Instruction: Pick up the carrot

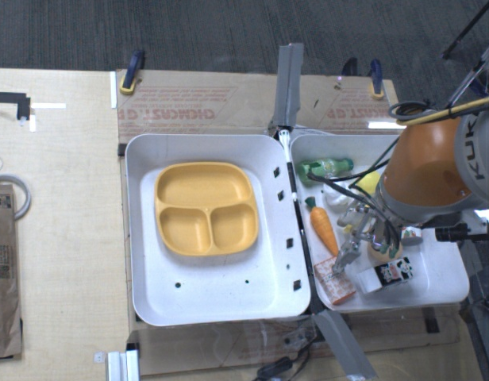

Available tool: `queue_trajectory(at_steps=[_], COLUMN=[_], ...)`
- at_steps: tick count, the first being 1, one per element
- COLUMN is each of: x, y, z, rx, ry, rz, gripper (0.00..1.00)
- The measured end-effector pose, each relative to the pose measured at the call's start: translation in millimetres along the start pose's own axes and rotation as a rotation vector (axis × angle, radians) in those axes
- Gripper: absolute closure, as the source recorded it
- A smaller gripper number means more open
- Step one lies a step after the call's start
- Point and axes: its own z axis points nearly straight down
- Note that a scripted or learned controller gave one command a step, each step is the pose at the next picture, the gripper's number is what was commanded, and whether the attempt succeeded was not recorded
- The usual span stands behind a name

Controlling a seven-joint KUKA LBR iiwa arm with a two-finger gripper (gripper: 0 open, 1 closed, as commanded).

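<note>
Carrot [324,228] loose in right bin [447,288] — near its left wall.
Pincer [357,243] just beside carrot, nothing gripped — fingers too tangled with clutter, cannot tell how open.

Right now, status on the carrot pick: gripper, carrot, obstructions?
Gripper low in right bin, just right of carrot, nothing between fingers. Carrot lying loose by left wall. Green bottle above it, packet below; close clutter.
</note>
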Motion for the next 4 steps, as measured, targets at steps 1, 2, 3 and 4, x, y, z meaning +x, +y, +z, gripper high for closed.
queue_trajectory(at_steps=[1,2,3,4], x=[-1,0,-95,-20], y=[0,0,15,16], z=[-9,-9,-15,-94], rx=[-0.001,-0.001,0.000,0.000], ry=[0.000,0.000,-0.001,0.001], rz=[0.002,0.002,0.040,-0.172], gripper=[1.00,0.00,0.00,0.00])
